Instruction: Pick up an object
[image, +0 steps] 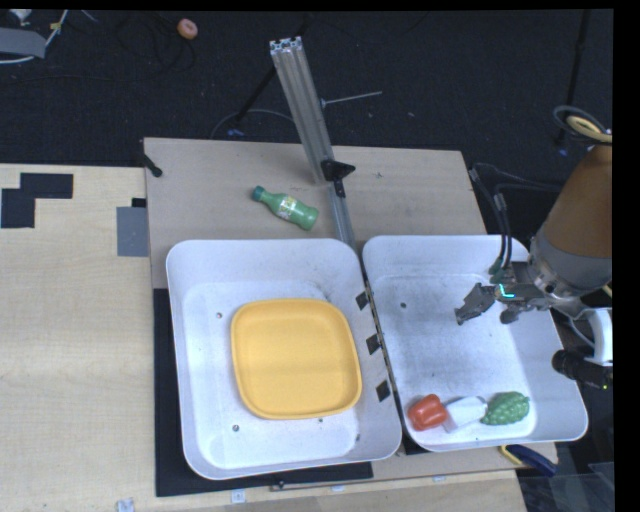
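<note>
— What do we see on the desk (420, 180)?

— We see two white bins side by side. The left bin (195, 300) holds a square yellow plate (295, 357) lying flat near its middle. The right bin (440, 340) has three small things gathered at its near edge: a red pepper (428, 411), a white piece (465, 411) touching it, and a green bumpy item (506, 407) just beside that.

— And the arm?

— We see it reach in from the right, with the gripper (488, 304) hanging over the right bin's far right part, well apart from the three things. We see its dark jaws spread apart with nothing between them.

— Anything outside the bins?

— We see a green bottle (285, 207) lying on its side on the desk behind the left bin, and a metal rail (305, 100) slanting up from between the bins.
</note>
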